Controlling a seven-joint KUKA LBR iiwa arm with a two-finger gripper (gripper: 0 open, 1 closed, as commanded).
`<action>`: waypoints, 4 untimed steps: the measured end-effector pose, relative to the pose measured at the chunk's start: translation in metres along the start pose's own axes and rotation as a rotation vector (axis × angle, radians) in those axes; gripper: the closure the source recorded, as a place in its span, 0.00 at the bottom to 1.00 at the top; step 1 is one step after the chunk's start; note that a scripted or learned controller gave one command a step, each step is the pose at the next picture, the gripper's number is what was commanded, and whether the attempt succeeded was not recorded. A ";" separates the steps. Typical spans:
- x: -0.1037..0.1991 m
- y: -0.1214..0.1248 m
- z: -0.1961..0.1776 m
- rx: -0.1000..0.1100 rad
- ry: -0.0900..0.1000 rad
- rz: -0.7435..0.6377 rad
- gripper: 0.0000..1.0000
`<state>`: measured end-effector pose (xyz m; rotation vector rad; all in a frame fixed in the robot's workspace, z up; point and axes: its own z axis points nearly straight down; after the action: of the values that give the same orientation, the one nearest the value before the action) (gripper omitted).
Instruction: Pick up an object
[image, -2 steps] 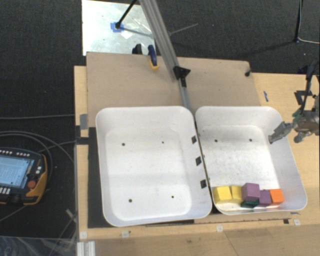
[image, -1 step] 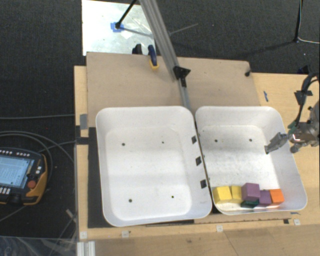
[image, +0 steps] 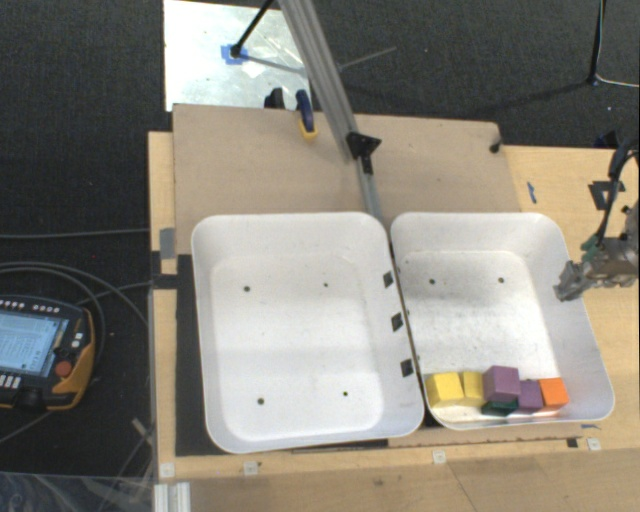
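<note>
Several small blocks lie huddled along the near edge of the right bin (image: 470, 300): two yellow blocks (image: 455, 388), a purple block (image: 501, 381), a smaller purple block (image: 531, 396), a dark green block (image: 498, 406) and an orange block (image: 554, 392). My gripper (image: 572, 282) hangs at the right rim of that bin, well behind the blocks and to their right, touching none of them. Part of the arm is cut off by the right edge of the view.
The left bin (image: 290, 330) sits beside the right one, with black clips (image: 396, 321) joining them. A slanted metal pole (image: 330, 90) crosses the back of the bench. A teach pendant (image: 40, 350) lies off the bench at the left.
</note>
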<state>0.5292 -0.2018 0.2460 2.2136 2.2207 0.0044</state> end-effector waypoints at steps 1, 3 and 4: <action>0.066 -0.034 0.069 0.012 0.007 -0.007 1.00; 0.185 0.026 0.039 0.003 0.003 -0.008 1.00; 0.138 0.004 0.056 0.008 0.000 0.008 1.00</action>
<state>0.5326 -0.0634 0.1896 2.2270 2.2157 -0.0038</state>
